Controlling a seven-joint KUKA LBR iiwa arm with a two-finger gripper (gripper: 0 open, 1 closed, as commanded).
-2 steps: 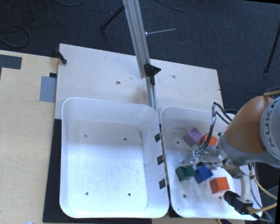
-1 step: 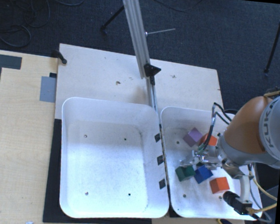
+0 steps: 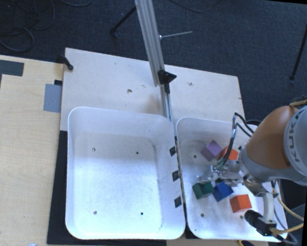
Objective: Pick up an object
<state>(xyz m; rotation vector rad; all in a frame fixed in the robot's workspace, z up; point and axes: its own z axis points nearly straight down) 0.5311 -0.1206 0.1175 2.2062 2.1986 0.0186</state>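
Observation:
Several small blocks lie in the right bin (image 3: 208, 225): a purple block (image 3: 212, 150), a green block (image 3: 202, 190), a blue block (image 3: 223, 191), an orange block (image 3: 240, 202) and a second orange block (image 3: 230, 154) half hidden behind the arm. My gripper (image 3: 218, 172) reaches down among them from the right, its tip just above the green and blue blocks and below the purple one. The metal fingers are too small and cluttered to read.
The left bin (image 3: 114, 176) sits beside the right one, split from it by a rim with black clips (image 3: 175, 175). A slanted aluminium post (image 3: 151, 42) rises behind the bins. The arm's grey and orange body (image 3: 275, 144) overhangs the right bin's far right side.

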